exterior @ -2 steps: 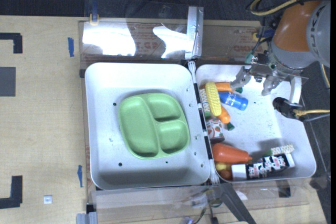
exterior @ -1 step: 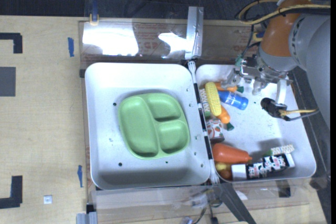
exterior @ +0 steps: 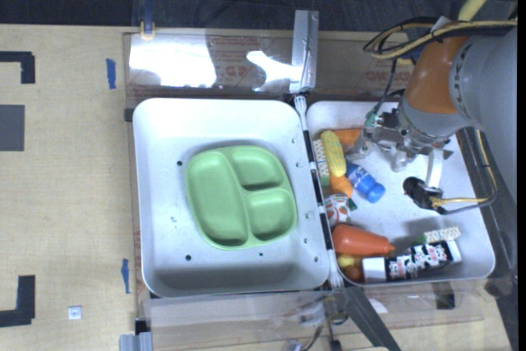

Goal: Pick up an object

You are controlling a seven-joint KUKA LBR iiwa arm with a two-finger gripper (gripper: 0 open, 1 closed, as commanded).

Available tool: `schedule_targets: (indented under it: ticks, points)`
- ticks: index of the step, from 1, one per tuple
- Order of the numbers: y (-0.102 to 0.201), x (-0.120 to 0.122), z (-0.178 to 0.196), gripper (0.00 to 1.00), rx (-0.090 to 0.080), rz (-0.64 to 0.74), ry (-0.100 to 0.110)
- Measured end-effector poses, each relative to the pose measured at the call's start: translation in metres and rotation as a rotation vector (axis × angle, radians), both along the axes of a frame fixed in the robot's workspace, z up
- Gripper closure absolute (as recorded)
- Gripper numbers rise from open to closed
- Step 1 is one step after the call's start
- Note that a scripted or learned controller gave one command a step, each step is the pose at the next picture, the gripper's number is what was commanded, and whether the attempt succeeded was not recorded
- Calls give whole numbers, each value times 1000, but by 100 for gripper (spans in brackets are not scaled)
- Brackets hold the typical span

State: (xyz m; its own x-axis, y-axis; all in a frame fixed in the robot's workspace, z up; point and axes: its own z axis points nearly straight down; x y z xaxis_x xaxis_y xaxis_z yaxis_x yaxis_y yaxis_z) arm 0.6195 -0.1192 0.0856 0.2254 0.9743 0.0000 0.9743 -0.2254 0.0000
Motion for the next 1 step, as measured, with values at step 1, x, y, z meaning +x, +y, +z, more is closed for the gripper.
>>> schedule_targets:
  ticks: [1]
  points:
    - [13,-72,1,0,0,-18,-2]
